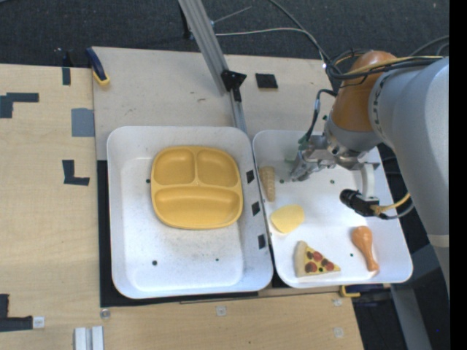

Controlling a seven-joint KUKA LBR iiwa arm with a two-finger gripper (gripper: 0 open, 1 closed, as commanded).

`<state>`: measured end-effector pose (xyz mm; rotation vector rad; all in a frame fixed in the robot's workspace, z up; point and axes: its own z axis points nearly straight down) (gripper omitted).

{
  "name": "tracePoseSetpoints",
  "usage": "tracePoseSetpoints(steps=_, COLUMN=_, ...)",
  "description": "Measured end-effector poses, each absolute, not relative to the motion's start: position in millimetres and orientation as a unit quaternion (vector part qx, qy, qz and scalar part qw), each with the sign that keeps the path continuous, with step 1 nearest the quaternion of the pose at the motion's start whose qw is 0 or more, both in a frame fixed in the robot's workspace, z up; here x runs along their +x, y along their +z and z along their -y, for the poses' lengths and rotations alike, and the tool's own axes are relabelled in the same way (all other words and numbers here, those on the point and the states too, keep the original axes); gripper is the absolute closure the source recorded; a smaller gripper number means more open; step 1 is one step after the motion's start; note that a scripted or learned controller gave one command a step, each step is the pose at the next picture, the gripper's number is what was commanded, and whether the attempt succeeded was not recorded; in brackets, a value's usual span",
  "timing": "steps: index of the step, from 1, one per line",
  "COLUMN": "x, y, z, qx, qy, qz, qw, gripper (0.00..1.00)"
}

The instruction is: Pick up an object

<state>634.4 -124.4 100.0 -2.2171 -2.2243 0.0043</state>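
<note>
Your pincer (pixel 298 168) hovers low in the right bin (pixel 398 268); you cannot tell its state.
Near to far: pizza slice (pixel 314 260) tip toward the far side, drumstick (pixel 365 246) lengthwise near-far, yellow chip (pixel 287 218), cone (pixel 268 182) upright-lengthwise just left of the pincer.

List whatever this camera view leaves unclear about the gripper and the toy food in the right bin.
- Gripper: small and blurred in the camera view, so its state is unreadable.
- Right bin: its upper right part is covered by the arm's wrist.
- Cone-shaped piece: too small to identify.
- Pizza slice: toppings too small to name.
</note>
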Motion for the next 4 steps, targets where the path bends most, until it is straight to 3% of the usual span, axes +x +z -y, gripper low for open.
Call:
tracePoseSetpoints(steps=3, x=628.2, y=259.2, z=117.9, qx=-0.707, qy=-0.0014, qz=0.708, qw=-0.002, gripper=1.0)
tracePoseSetpoints(steps=4, x=615.9, y=243.7, z=69.8, qx=-0.706, qy=0.0006, qz=0.709, qw=0.001, gripper=1.0)
